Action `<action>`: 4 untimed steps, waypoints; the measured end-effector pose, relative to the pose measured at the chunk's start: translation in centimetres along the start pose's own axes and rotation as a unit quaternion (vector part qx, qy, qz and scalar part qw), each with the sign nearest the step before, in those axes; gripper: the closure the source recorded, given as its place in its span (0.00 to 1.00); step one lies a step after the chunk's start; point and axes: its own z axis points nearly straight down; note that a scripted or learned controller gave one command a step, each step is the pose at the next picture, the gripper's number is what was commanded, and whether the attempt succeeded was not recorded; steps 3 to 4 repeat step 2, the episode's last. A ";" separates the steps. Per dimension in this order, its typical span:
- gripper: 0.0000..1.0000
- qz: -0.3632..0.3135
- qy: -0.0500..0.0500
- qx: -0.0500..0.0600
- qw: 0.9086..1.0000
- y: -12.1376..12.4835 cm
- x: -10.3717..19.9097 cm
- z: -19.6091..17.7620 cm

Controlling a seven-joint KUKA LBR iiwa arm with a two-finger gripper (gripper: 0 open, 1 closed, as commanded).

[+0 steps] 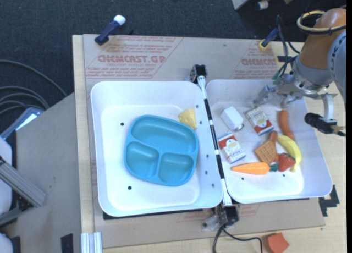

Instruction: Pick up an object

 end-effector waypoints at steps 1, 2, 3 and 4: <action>0.00 0.000 0.000 0.000 1.000 0.0 0.0 0.0; 0.00 0.000 0.000 0.000 1.000 0.0 0.0 0.0; 0.00 0.000 0.000 0.000 1.000 0.0 0.0 0.0; 0.00 0.000 0.000 0.000 1.000 0.0 0.0 0.0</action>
